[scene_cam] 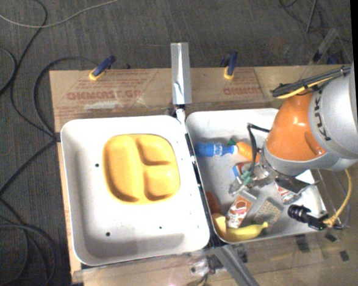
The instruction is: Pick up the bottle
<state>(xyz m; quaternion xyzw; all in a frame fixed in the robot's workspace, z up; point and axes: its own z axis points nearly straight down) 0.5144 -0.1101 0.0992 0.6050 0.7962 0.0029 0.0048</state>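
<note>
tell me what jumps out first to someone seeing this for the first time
The yellow divided tray stands out, lying alone in the left bin. Next is the arm's orange band over the cluttered right bin, where a blue bottle lies near the far-left corner and a banana at the near edge.

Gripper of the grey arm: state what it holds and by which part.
Cannot be told: the gripper sits low among the right white bin's clutter, near the blue plastic bottle.

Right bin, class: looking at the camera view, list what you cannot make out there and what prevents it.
- End effector: finger state unreadable, small and lost in clutter under the orange band.
- Bottle: label too small to read.
- Right bin: right-hand part covered by the arm.
- Items beside the banana: too blurred to identify.
</note>
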